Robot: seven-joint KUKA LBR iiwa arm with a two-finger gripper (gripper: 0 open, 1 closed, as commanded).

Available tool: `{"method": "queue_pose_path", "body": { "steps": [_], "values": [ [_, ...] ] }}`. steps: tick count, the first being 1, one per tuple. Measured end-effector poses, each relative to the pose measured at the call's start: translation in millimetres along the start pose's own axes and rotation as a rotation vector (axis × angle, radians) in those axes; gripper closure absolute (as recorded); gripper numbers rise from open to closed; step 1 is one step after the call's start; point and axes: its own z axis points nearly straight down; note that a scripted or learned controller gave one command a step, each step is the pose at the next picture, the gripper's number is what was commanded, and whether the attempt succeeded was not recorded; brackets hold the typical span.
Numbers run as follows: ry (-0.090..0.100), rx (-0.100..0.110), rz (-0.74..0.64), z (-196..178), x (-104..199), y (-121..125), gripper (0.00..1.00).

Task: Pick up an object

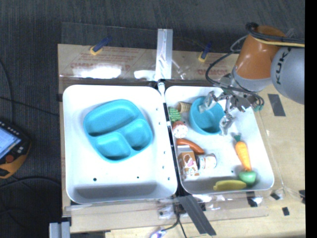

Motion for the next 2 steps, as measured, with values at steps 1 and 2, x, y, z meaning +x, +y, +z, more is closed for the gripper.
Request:
{"method": "queue_pose_path", "body": {
  "steps": [1, 2],
  "values": [
    [-0.043, 0.030, -0.011, -5, -3, 10, 0.00],
    [-0.044, 0.033, -0.031, -4, 55, -7, 0.00]
  ]
}}
